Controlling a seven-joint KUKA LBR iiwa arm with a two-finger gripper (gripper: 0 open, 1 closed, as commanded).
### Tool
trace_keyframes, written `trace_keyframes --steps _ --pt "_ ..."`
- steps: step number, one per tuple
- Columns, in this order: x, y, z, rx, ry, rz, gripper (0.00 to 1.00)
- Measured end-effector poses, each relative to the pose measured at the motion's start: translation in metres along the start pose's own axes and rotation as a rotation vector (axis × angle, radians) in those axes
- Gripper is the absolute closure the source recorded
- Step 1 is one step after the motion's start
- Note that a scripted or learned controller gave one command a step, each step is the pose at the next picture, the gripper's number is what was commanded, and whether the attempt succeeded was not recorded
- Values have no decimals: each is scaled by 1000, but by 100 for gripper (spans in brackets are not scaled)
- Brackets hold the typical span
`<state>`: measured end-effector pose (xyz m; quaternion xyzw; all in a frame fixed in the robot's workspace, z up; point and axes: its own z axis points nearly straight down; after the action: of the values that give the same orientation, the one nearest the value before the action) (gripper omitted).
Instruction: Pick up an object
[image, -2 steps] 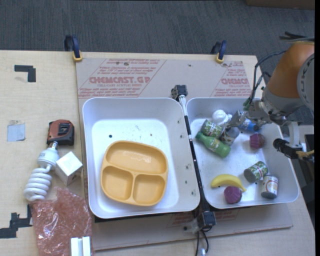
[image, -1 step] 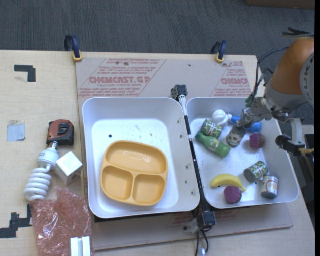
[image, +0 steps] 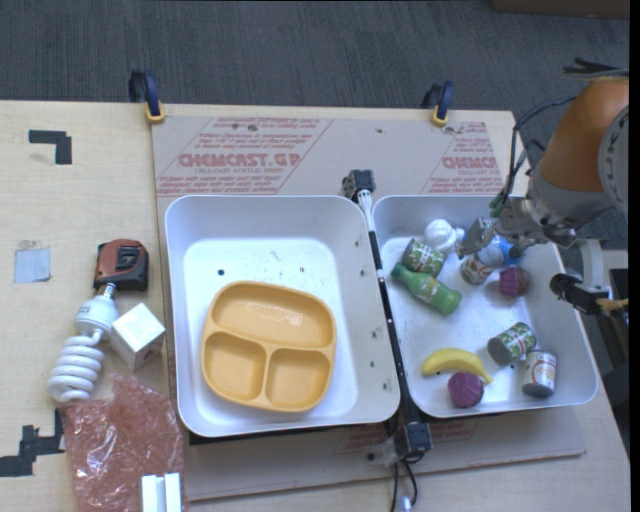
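2 boards (image: 250, 150) read "CHEMCAST GP"; pincer (image: 480, 240) hovers over right bin (image: 570, 390), its opening impossible to tell.

**Plastics, Cardboard and Plywood Across the Bench**

Smooth, faintly glossy white plastic in both bins, left (image: 180, 300) and right (image: 575, 330). Matt yellow-orange plastic for the divided tray (image: 268, 345) at lower centre. Glossy yellow skin on the toy banana (image: 455, 362); shiny green plastic on the bottle (image: 428, 287). Printed labels on the two small cans (image: 512, 342) (image: 540, 373) at lower right. Brown cardboard with red lettering (image: 250, 155) at upper centre. Pale, matt plywood bench (image: 70, 210) at left. Crinkled reddish film bag (image: 120, 440) at lower left. Smooth white glass spiral on the bulb (image: 82, 350).
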<state>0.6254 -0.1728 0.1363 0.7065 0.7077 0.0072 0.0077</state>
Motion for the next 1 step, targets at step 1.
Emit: trace_keyframes --steps 1 --pt "-18 31 30 7 -3 -1 0"
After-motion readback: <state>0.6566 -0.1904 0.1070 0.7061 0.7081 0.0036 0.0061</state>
